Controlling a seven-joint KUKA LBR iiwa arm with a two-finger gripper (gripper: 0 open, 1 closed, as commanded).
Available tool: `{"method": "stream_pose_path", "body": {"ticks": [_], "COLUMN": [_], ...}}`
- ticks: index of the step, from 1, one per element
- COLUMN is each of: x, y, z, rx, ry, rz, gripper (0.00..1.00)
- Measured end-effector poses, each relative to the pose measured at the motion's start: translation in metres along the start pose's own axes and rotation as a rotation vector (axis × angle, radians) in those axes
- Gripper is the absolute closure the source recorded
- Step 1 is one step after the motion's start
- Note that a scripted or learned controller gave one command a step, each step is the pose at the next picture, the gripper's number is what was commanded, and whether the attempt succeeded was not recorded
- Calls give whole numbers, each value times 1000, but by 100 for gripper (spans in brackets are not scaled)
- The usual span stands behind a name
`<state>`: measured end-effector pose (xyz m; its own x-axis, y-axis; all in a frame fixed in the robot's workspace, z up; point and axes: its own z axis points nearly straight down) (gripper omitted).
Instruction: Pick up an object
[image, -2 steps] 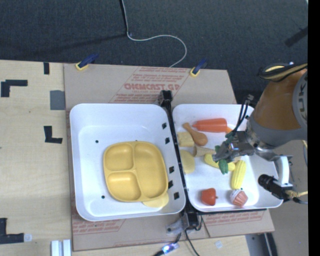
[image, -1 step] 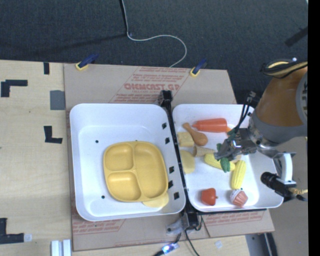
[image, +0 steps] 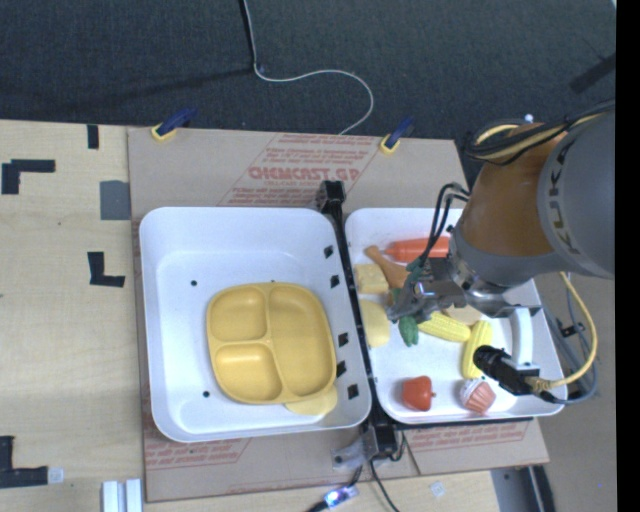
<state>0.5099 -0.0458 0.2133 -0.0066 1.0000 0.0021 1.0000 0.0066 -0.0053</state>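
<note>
My gripper (image: 410, 300) reaches down into the right bin (image: 440, 408) from the right, its tip among the toy food near the bin's left side. Just below the tip lies a corn cob (image: 446, 327) with green leaves (image: 408, 331). A carrot (image: 412, 248) lies behind the gripper, and a tan piece (image: 384, 264) sits beside it. Yellow pieces (image: 374, 322) rest against the bin's left wall. A red pepper (image: 418, 393) and a pink-and-white piece (image: 478, 396) lie at the front. Another yellow corn (image: 476, 345) lies to the right.
The left bin (image: 170, 260) holds a yellow divided plate (image: 270, 342) with a yellow piece (image: 312, 404) poking out beneath it. A black divider (image: 346, 290) separates the bins. The arm's body and cables (image: 520, 380) cover the right bin's right side.
</note>
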Motion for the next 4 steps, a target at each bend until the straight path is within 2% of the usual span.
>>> {"method": "stream_pose_path", "body": {"ticks": [1, 2, 3, 4], "x": [63, 93, 84, 91], "y": [7, 0, 8, 6], "z": [-6, -2, -20, 0], "rx": [-1, 0, -2, 2], "ry": [0, -2, -3, -4], "rz": [-2, 2, 5, 5], "gripper": [100, 100, 100, 100]}}
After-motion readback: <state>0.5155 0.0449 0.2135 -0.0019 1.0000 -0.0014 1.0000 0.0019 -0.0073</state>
